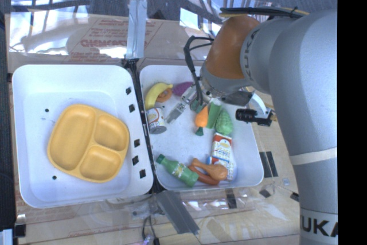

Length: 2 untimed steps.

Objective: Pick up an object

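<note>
Reaching in from the right, I hang over the right bin (252, 172) with my grey arm and its orange band (226, 49) covering much of the bin's upper right corner. My gripper (198, 101) sits low over the upper middle of that bin, and my own wrist hides enough of it that I cannot tell how it is set or whether anything is caught in it. Just beside it lie a small orange carrot (201, 116) and a green vegetable (222, 122), the two close together, with a silvery object (174, 112) to their left. A yellow banana (156, 93) lies near the bin's upper left corner, with a purple item (183, 88) beside it and a small can (155, 120) just below, close to the divider between the bins. Lower down, a white bottle with a red label (221, 153) lies pointing toward the front wall, a green bottle (177, 170) lies on its side along the front left, and an orange-brown piece of toy food (210, 170) rests between them. In the left bin (23, 140) a yellow divided plate (87, 142) lies flat near the middle.
</note>
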{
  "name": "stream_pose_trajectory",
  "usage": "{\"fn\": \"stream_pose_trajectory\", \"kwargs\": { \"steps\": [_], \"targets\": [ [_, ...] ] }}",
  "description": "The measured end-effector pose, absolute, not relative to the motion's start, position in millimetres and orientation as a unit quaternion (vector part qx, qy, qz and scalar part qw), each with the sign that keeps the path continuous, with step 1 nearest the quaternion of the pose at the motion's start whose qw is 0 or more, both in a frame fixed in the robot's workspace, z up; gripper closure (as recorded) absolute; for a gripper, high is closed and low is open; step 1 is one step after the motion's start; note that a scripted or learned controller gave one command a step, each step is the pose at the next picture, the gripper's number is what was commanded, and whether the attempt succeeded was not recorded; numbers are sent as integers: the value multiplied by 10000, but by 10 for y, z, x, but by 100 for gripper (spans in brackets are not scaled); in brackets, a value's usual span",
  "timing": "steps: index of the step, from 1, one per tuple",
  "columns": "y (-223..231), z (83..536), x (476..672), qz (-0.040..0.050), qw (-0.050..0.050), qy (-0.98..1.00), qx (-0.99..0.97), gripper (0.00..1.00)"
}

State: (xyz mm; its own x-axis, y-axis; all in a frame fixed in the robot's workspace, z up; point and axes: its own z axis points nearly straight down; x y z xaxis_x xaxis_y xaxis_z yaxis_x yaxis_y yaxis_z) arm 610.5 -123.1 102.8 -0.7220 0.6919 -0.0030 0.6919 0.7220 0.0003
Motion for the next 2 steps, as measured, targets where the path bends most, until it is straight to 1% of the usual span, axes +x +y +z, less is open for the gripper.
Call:
{"fn": "stream_pose_trajectory", "kwargs": {
  "steps": [1,2],
  "targets": [
    [-1367,917,5821,-5,-14,9177,3972,0],
    [-1346,1024,5835,-3,-14,9195,3931,100]
  ]
}}
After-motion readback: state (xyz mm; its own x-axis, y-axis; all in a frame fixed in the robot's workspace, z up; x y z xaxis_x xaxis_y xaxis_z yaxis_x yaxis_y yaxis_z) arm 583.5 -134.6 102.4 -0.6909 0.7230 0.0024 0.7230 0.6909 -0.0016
